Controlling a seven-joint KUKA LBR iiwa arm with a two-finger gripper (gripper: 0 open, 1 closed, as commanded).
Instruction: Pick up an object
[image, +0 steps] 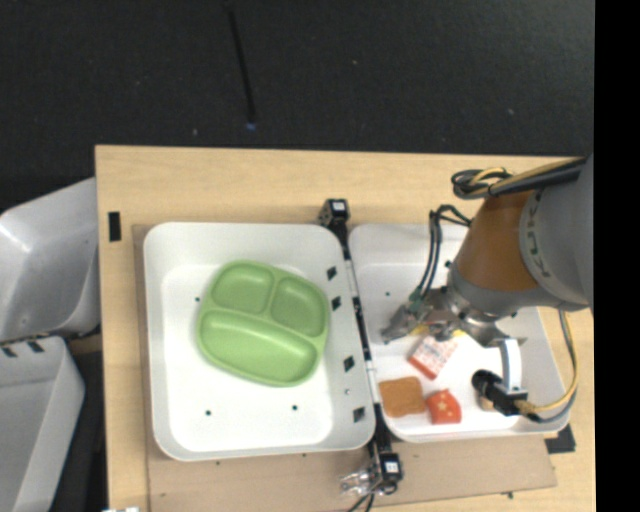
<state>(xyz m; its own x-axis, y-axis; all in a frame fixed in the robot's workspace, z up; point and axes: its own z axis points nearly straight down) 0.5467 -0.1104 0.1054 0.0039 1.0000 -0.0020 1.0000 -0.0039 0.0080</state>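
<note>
On the light wooden counter (120, 190) sit two shallow white plastic bins side by side. The left bin (170, 400) holds a pale green divided plate (263, 322), a rounded, smooth-moulded piece with three compartments, its long axis running from upper left to lower right. The right bin (395, 255) holds the small things. A red and white packet (432, 354), flat and roughly rectangular, lies tilted with its long axis running from lower left to upper right, the upper end pointing toward the arm's wrist. Near the bin's front edge rests a flat brown piece (402, 396) shaped like a slice of toast, matte and square with rounded corners. Just beside it, to its right, sits a small red blocky object (444, 406), glossy, with no clear long axis. The grey arm with its orange band reaches down into the right bin, and its jaws (430, 318) hang just above the upper end of the packet; whether they are open or closed cannot be told, since the metal parts blur together there
</note>
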